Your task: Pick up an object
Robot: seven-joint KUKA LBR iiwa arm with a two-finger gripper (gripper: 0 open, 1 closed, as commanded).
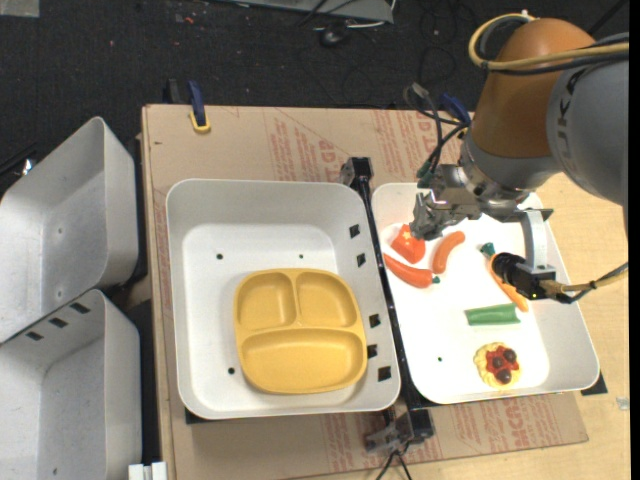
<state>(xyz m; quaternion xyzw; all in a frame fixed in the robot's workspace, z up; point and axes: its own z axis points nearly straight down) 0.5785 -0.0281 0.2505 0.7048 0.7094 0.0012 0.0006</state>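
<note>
Two white bins, one yellow divided plate, three orange-red toy foods, one green piece, one small pizza

Pincer seemingly over red pepper.

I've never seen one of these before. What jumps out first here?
The big grey and orange arm reaching in from the right, its gripper low over small toy foods in the right bin, close to an orange piece. In the left bin lies a yellow divided tray.
</note>
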